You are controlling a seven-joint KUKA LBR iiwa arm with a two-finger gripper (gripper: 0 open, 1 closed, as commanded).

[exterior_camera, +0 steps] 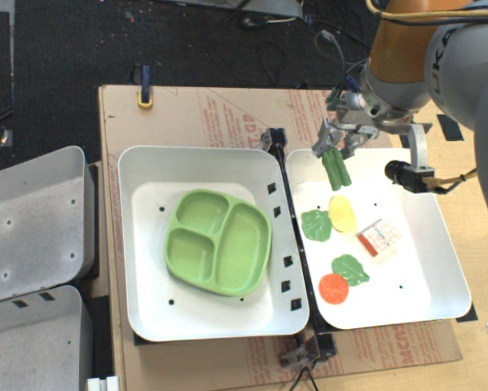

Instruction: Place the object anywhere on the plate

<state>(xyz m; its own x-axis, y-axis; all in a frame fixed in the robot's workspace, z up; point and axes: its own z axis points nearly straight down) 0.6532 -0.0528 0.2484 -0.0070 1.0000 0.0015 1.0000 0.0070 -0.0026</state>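
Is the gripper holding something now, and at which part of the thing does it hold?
Yes: the gripper holds the long green vegetable by its upper end; the rest hangs above the right bin.

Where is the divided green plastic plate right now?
The divided green plastic plate lies in the left white bin, near its middle, across the divider from the right bin's toy foods.
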